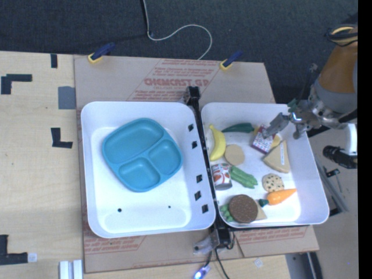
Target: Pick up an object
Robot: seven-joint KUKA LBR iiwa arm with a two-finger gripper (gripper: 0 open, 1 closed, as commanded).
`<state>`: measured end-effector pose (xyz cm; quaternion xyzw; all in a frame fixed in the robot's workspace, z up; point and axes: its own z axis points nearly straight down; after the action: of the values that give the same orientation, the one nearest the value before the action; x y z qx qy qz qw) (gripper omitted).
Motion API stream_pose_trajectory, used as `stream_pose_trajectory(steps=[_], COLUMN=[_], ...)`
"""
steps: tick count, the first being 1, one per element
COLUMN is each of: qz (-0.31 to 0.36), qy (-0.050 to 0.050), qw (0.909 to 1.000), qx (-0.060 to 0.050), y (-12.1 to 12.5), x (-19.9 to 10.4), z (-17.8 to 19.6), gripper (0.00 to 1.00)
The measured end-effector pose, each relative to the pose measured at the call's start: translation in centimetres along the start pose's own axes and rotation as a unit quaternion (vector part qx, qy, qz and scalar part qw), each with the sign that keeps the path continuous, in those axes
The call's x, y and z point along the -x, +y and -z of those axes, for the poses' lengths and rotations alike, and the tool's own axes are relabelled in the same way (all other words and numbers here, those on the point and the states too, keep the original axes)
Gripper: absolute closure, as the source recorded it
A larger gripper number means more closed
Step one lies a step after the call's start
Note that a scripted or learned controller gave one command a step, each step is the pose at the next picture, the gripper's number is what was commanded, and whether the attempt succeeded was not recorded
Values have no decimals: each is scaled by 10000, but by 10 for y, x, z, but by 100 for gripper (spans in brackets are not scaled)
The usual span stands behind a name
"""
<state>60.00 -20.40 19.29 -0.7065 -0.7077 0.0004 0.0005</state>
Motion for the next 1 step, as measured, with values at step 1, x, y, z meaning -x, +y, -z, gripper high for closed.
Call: stream_pose_trajectory(steps=[1], qz=[4], qy=[-14], qw=[10000], qx=[57], y=[-35], x=[-15], z=[115], gripper=[0])
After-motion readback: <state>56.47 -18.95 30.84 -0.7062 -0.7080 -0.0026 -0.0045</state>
